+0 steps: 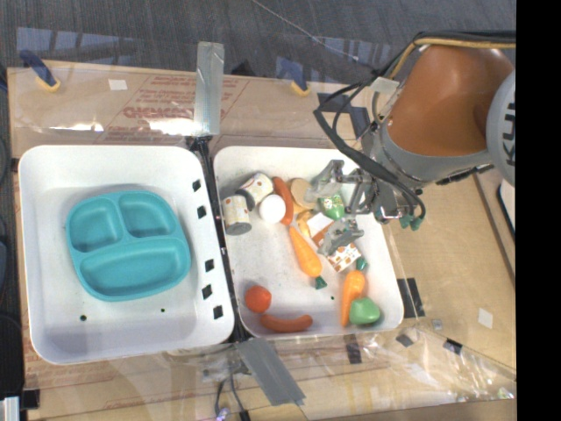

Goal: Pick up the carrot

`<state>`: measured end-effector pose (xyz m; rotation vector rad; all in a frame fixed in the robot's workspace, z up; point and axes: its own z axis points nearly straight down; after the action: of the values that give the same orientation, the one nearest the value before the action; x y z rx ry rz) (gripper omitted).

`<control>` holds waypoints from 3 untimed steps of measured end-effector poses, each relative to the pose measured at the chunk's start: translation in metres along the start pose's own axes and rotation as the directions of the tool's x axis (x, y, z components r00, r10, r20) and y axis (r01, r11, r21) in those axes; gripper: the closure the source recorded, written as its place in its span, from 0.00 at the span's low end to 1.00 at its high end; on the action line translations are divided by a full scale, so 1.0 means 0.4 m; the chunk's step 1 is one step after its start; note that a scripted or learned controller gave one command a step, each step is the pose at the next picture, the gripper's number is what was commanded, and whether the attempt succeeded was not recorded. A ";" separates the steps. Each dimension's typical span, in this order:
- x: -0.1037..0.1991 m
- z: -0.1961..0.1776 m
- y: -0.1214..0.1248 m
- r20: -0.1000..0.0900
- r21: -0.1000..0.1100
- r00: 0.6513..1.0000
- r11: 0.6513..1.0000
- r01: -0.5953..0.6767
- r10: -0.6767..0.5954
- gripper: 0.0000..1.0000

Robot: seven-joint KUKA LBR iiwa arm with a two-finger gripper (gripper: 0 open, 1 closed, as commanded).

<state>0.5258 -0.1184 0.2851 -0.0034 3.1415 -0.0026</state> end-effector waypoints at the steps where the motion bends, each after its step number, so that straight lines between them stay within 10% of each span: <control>1: -0.063 0.401 -0.016 -0.012 -0.007 0.991 0.991 0.135 -0.135 0.00; 2: -0.117 0.486 -0.016 -0.002 -0.003 0.984 0.984 0.178 -0.178 0.00; 3: -0.123 0.456 -0.010 0.003 -0.001 0.982 0.982 0.187 -0.187 1.00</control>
<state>0.5749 -0.1227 0.1026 -0.2978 3.1251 0.0000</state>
